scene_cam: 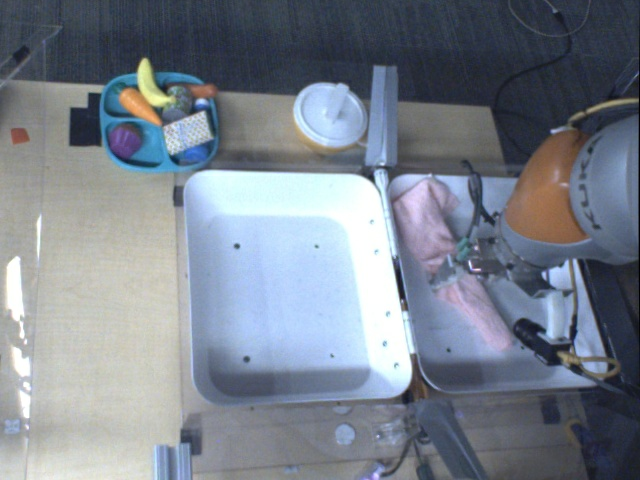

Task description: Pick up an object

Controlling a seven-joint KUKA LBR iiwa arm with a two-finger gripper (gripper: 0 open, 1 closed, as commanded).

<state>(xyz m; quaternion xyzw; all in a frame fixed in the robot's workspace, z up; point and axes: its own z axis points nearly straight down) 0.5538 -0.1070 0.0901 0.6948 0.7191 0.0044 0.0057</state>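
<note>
Down low in the right bin [440,373], hand [468,258] right on the pink cloth [425,218] draped from the far left corner toward the near right. Can't tell how open it is, or whether anything's actually pinched. Looks like still at the grab stage; lift left to do. Left bin [290,388] bare.

The arm's [575,203] bulk runs off the right edge and covers the right bin's [440,373] far right corner, part of the pink cloth [430,223], and the gripper [462,258], too small to read.
</note>
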